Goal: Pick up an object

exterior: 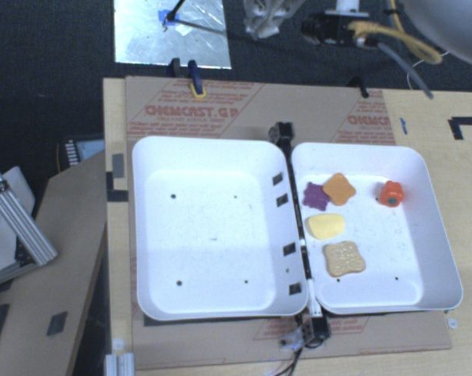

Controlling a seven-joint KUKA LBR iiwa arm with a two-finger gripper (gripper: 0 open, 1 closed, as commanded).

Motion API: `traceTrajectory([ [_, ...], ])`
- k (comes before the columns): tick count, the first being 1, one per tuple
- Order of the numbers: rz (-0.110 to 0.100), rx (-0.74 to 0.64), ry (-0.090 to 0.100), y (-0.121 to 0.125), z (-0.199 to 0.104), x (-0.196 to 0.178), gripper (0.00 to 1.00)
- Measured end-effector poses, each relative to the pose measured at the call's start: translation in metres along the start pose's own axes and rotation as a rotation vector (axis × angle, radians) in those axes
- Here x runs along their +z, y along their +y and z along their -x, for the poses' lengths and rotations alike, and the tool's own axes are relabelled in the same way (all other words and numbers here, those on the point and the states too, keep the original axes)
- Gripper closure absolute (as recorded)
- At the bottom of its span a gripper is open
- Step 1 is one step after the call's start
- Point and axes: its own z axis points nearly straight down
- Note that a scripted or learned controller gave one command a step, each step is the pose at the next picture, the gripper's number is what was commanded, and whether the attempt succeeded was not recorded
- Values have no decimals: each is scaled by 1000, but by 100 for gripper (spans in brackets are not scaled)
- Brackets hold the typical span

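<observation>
On the desk [220, 108] two shallow white bins sit side by side, joined along a dark strip with small clips down the middle. The left bin [142, 233] has a bare white floor marked by a few small dark dots.

The right bin [436, 241] holds five small things, gathered in its left and upper part. Nearest the divider lies a purple star-like piece [315, 196], touching an orange flat piece [339, 188] just to its right. Below those two lies a pale yellow rounded piece [326, 225], and below that again, close beside it, a tan piece shaped like a slice of toast [344, 258]. Further right, apart from the rest and near the bin's far wall, sits a small orange-red piece [390, 193] with a touch of green on it.

Above the bins, at the top of the view, the tool [271, 10] hangs over the dark floor beyond the desk, well apart from everything in the bins. Nothing is seen between its fingers, and how far they are parted I cannot tell.
</observation>
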Motion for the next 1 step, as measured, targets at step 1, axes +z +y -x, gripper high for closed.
traceTrajectory([
  [1,-3,2,-1,15,-46,1,100],
])
